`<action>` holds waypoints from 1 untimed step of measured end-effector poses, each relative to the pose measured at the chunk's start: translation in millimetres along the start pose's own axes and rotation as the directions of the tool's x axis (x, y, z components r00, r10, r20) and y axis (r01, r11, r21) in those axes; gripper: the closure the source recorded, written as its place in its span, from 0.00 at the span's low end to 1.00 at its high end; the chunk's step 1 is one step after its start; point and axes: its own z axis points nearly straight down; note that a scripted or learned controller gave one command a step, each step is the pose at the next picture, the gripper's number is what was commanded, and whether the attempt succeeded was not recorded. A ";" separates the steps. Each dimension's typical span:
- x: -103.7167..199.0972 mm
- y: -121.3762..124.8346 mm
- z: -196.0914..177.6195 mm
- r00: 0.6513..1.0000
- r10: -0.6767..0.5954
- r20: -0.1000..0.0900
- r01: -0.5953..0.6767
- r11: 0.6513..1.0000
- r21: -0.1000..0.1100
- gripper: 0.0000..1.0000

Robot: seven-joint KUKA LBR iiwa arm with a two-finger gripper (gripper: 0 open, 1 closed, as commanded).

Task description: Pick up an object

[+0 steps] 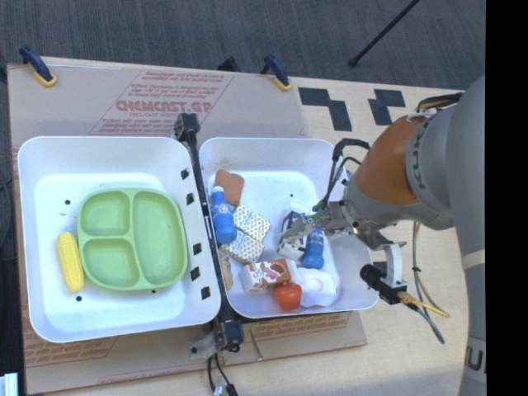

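A green divided plate [134, 239] lies in the left white bin [33, 304], with a yellow corn cob [70, 261] just beside its left edge. Blue clamps [38, 66] grip the cardboard [165, 97] at the frame's top.

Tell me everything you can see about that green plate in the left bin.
The green plate is a pale lime tray with rounded corners, plastic by its look, split into three compartments: two smaller ones on the left, one long one on the right. It lies flat on the floor of the left bin. A yellow corn cob lies along its left edge.
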 end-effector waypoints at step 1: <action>-7.3 36.7 1.6 1.000 -0.001 -0.006 0.001 1.000 0.003 0.00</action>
